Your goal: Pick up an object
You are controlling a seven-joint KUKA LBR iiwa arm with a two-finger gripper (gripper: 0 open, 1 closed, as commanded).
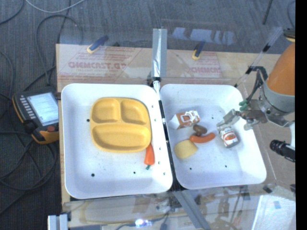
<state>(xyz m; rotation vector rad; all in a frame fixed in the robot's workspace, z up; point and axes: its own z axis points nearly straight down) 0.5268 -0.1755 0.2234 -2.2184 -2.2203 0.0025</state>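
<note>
A robot arm reaches in from the right over two shallow white bins set side by side. Its gripper (pixel 233 119) hangs above the right bin (pixel 249 174), fingers spread apart with nothing between them. Just below and beside the fingertips lies a small can (pixel 229 137) with a red-and-white label, tipped on its side near the bin's right portion. It looks like the nearest candidate for pickup.

Further left in the same bin sit a small carton (pixel 187 119), a dark brown lump (pixel 200 128), a toy sausage (pixel 203 138) and a pale yellow wedge (pixel 185 149), clustered close together. The left bin (pixel 72 176) holds a yellow divided tray (pixel 121 124) and an orange carrot (pixel 149 155) touching its lower right corner.

Risks, as a judgement: the can lies tilted and is round, so it may roll or squirt out as the fingers close. A descent slightly off-centre could push it toward the bin wall, or a finger could land on top of it instead of straddling it.
</note>
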